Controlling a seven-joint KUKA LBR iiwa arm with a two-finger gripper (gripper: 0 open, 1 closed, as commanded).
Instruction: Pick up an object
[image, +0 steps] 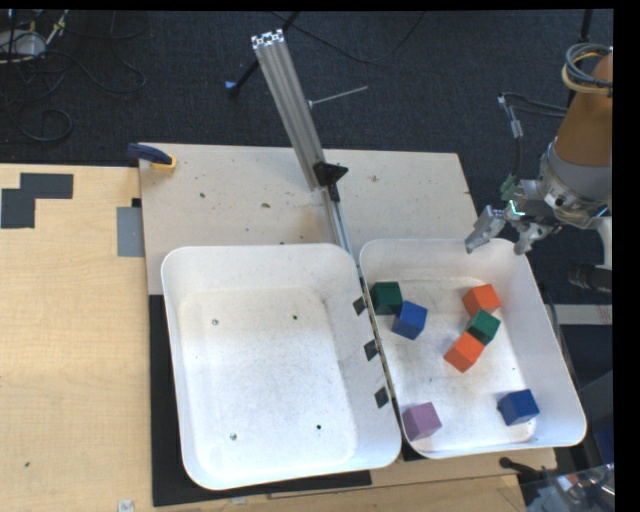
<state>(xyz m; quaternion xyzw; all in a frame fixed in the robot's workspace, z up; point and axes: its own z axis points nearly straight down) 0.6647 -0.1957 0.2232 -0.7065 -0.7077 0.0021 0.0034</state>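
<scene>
gripper (503, 231) above right bin (560, 345) far rim, fingers spread wide, holding nothing | seven cubes loose below | orange cube (481, 298) nearest, likely first reachable

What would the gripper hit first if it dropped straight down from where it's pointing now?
Probably the right bin's far rim or the bare floor just inside it. The gripper, fingers spread, hangs over that edge; the orange cube lies nearer the camera. Depth is unclear.

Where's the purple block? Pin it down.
The purple block lies in the right bin, at its near left corner by the divider, left of a blue block.
</scene>
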